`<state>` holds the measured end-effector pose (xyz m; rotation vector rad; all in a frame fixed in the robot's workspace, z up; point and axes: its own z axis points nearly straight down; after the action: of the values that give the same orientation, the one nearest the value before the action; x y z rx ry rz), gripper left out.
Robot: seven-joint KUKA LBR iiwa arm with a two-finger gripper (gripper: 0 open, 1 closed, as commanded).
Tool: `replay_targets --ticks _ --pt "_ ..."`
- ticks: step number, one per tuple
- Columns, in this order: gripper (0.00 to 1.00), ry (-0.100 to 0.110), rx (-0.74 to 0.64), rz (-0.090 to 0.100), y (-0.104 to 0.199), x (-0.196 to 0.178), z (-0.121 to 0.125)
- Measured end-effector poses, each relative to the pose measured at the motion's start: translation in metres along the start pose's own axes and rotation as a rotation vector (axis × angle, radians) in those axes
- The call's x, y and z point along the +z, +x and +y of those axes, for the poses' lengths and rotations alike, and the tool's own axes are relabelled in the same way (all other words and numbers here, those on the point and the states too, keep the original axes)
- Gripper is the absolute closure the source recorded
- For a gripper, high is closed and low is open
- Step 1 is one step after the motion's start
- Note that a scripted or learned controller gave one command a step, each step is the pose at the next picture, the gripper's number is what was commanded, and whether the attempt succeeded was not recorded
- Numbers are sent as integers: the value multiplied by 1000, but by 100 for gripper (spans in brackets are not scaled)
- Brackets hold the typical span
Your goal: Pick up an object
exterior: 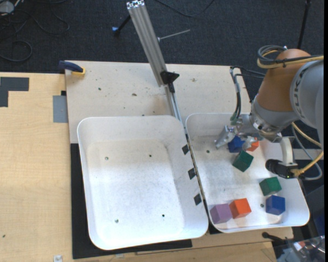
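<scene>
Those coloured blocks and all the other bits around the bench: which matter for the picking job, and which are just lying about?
For the job:
gripper
blue block beneath it
dark green block
green block
second blue block
orange block
purple block
right bin

Lying about:
left bin
metal post
floor cables

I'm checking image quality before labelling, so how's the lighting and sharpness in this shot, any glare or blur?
Camera view: even, soft light, with faint shadows under the blocks; the left bin looks bright but not blown out; the orange block and purple block are fairly sharp; the hand is small and cluttered, its detail hard to read.
</scene>
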<state>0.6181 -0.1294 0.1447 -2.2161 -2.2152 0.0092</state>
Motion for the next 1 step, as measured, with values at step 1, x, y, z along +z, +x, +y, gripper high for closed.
replay_targets --ticks 1 --pt "0 -28 3 -8 -3 23 6"
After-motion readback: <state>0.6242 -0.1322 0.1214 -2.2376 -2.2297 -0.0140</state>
